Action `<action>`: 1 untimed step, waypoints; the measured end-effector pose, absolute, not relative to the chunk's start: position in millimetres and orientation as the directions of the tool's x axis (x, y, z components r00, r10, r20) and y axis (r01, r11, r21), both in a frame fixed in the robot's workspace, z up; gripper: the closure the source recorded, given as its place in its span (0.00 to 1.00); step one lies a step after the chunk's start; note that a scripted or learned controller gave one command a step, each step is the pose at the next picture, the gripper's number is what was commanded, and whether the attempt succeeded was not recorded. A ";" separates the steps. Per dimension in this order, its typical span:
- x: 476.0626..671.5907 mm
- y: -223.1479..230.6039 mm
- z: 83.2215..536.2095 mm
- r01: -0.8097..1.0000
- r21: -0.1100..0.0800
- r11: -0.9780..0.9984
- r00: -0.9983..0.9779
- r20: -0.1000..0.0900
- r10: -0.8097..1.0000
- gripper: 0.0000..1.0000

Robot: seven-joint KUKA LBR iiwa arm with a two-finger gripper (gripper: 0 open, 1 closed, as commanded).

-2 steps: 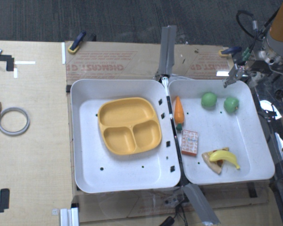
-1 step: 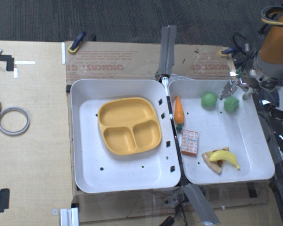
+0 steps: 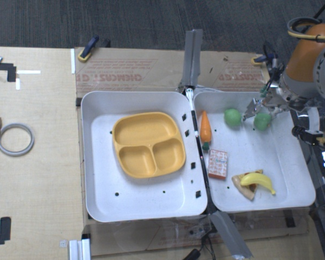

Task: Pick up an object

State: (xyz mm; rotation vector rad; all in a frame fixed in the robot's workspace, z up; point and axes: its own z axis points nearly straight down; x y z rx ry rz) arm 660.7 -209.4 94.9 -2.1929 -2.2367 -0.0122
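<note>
We see the arm [image 3: 306, 58] reaching in from the right over the right bin [image 3: 292, 199], its end effector [image 3: 260, 108] low at the far end of that bin, between two green balls: one ball [image 3: 233, 117] just left of it, the other [image 3: 262, 122] right at the fingertips, on the near side. Whether the fingers are wide or narrow we can't tell; the wrist and the ball hide the gap, and we see nothing clearly held.

Elsewhere in the right bin: a carrot [image 3: 205, 125] along the left wall, a small box [image 3: 218, 163] nearer us, and a banana [image 3: 259, 180] lying on a tan wedge [image 3: 244, 187] at the near end. The left bin [image 3: 97, 199] carries a yellow divided plate [image 3: 149, 144]. A tape roll [image 3: 14, 139] sits well apart on the surface [image 3: 38, 199], far left.

Our read: the approach/grasp step is in hand, w/ the right-hand ball the likeliest target. Nothing is lifted yet.

Next move, as we judge it: center the fingers over that ball, close on it, then rise straight up. A round ball may roll or squirt out if the fingers land off-center, and the bin's far wall is close, so there's little room to adjust.
</note>
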 end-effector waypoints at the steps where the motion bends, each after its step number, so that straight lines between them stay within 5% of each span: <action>1: 660.8 -213.6 103.9 1.000 0.004 0.021 -0.021 0.000 1.000 1.00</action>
